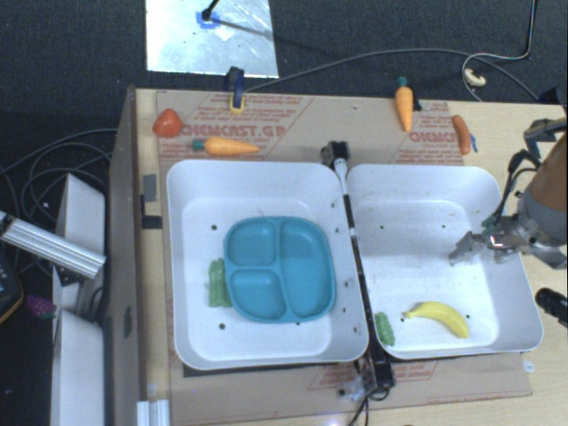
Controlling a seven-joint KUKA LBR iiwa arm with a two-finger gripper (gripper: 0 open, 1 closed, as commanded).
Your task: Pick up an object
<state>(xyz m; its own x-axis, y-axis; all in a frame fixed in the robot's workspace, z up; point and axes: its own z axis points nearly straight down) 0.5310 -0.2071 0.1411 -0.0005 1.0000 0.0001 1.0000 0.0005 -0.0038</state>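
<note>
A yellow banana [437, 318] lies in the right bin [417, 193], near its front. A small green vegetable [383, 328] rests in that bin's front left corner. The left bin [191, 238] holds a blue divided plate [280, 269] with a green piece [217, 284] beside its left edge. My gripper [481, 247] hangs over the right bin's right side, above and to the right of the banana. It is open, with nothing between its fingers [461, 250].
On the cardboard behind the bins lie a red tomato [167, 123], an orange carrot [232, 147], a second carrot [405, 106] and an orange piece [461, 134]. A clamp [235, 90] stands at the back edge. A black divider [351, 238] runs between the bins.
</note>
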